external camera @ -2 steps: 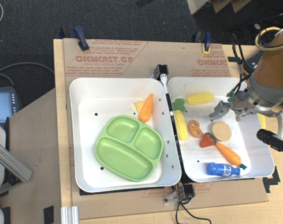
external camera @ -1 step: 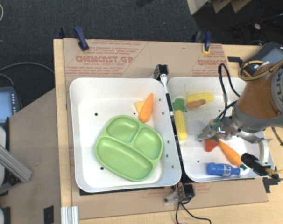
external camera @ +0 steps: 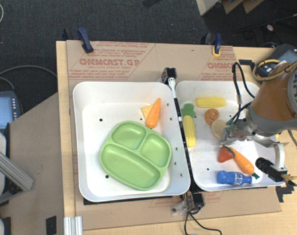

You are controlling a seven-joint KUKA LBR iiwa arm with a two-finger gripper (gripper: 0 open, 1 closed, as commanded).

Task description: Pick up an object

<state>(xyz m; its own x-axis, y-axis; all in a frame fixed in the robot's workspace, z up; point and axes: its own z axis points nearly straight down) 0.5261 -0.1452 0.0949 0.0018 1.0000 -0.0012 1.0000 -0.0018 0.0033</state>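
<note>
Gripper: gripper (external camera: 230,137) sits low in the right bin (external camera: 203,176), near its middle, under the grey wrist; the arm (external camera: 276,102) comes in from the right. How far it is open cannot be told, nor whether it has hold of anything.
Nearest object: red pepper (external camera: 225,154) lies just below the gripper, toward the near edge of the bin, touching or almost touching the carrot (external camera: 243,162).
Carrot axis: long axis runs on a slant, from upper left beside the pepper down to the lower right.
Other right-bin items: tan disc (external camera: 217,129) just left of the gripper; orange ring (external camera: 211,115) above that; yellow corn (external camera: 210,102) at the far side; corn cob (external camera: 189,130) along the left wall; blue bottle (external camera: 234,178) at the near edge.
Left bin: left bin (external camera: 85,111) holds a green tray (external camera: 135,154) and a second carrot (external camera: 154,113), well apart from the gripper.
Key relation: pepper is the likeliest target, lying straight toward the near side from the gripper; a short move that way and down seems all that is needed.
Risk: carrot pressed close beside it may crowd the grasp.
</note>
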